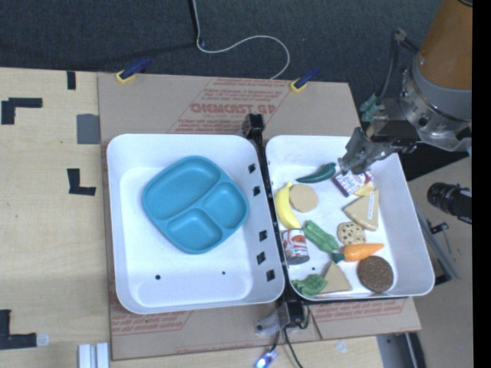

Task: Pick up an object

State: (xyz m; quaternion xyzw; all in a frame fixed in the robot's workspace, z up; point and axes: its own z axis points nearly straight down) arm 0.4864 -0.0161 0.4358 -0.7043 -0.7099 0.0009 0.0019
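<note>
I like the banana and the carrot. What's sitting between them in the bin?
Between the banana and the carrot, the camera view shows a green pickle-like vegetable lying slantwise, with a spotted cookie just above the carrot.

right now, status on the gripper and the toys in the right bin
Gripper low over the right bin, above a purple packet. Nothing seen held. Green pepper and cheese wedge close by.

Right bin (pixel 410 228): crowded; banana (pixel 285 208), cookie (pixel 303 198), can (pixel 296 246), carrot (pixel 360 251), cheese wedge (pixel 364 208) packed close, narrow gaps between. Upper-left corner bare. Left bin (pixel 123 228): blue divided plate (pixel 195 203) central; open floor along front and left. Gripper (pixel 354 162) occupies right bin's upper right.
</note>
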